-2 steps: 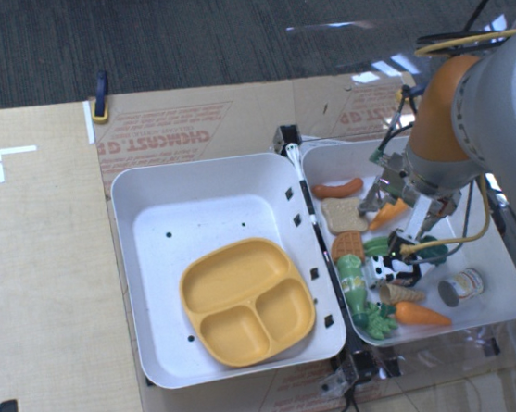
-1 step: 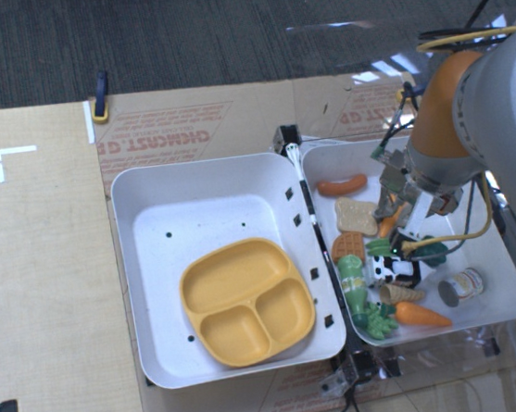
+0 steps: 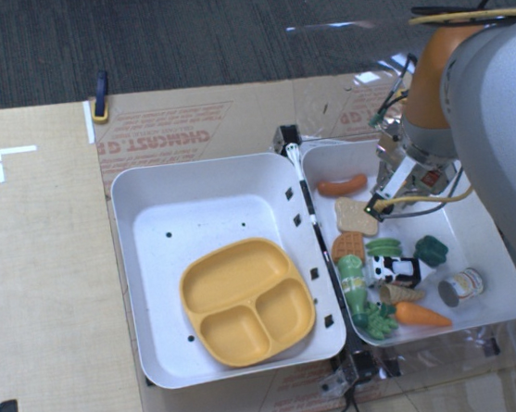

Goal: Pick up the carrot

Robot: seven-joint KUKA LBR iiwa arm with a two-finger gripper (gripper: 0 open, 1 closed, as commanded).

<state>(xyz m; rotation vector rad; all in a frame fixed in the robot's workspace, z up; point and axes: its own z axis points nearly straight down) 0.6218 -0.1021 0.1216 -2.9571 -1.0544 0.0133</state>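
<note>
Orange plastic carrot (image 3: 422, 316), lower right of the frame, looks light, rigid and slick; grasp across its thick middle. Gripper (image 3: 377, 206) above it: state unclear.

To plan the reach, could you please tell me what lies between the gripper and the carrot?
In the camera view, a black-and-white cow toy lies between the gripper and the carrot.

Smooth, faintly glossy white plastic in both bins (image 3: 147, 289). Matt yellow plastic for the divided plate (image 3: 246, 301). Smooth orange plastic on the carrot (image 3: 422, 316). Pale, matt wood grain across the desk (image 3: 41, 302). Brown printed cardboard (image 3: 183, 130) beneath. Shiny metal on the small can (image 3: 461, 286).
</note>
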